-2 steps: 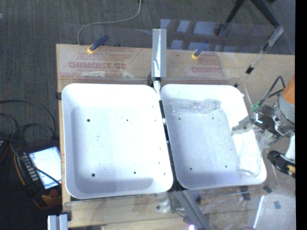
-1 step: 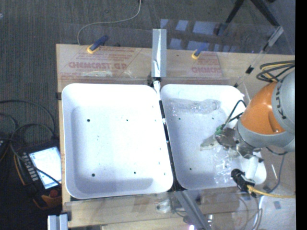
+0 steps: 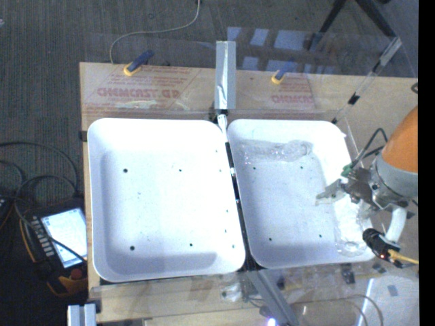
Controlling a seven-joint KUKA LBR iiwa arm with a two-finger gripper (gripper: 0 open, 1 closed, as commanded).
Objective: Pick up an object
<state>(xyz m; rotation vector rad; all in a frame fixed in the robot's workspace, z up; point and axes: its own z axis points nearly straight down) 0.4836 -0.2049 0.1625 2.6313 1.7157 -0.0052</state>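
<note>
Two shallow white bins, left (image 3: 102, 182) and right (image 3: 285, 250), sit side by side on a wooden bench (image 3: 95, 87).

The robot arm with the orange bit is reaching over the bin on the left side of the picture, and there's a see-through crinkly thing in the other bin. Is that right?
Not quite. The camera view shows the arm over the right-hand bin, not the left-hand bin. The see-through crinkly thing lies in that same right-hand bin, near its far wall.
</note>
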